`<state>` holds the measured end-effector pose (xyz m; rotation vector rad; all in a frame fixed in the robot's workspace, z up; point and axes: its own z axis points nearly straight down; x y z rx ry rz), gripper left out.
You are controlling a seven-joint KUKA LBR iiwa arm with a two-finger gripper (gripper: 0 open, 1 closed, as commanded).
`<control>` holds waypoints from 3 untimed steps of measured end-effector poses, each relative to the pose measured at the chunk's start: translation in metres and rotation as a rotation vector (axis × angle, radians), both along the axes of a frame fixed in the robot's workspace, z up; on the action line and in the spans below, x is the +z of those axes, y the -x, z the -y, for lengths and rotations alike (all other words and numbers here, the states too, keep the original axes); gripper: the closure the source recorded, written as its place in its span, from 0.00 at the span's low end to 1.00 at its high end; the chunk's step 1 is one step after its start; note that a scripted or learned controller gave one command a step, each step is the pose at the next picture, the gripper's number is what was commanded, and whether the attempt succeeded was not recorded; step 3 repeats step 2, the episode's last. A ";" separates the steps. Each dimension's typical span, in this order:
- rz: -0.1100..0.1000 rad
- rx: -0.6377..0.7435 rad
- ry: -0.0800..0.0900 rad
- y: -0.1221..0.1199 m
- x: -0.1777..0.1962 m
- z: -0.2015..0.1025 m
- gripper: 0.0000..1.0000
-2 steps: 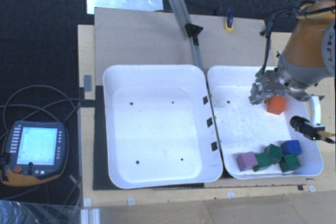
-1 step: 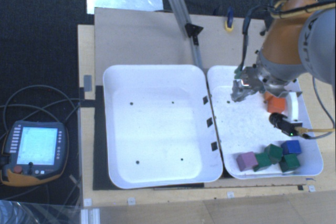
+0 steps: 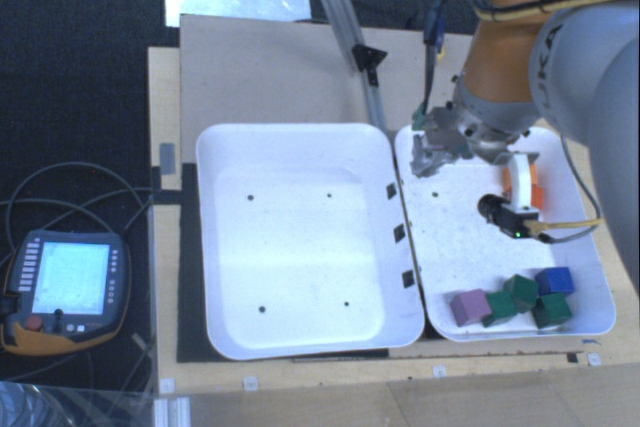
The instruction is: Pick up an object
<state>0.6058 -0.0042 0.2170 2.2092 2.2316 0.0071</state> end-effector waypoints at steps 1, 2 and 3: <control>-0.001 0.001 -0.001 -0.009 0.014 -0.054 1.00; -0.001 -0.001 0.000 -0.029 0.005 -0.101 1.00; -0.001 -0.001 0.000 -0.029 0.005 -0.101 1.00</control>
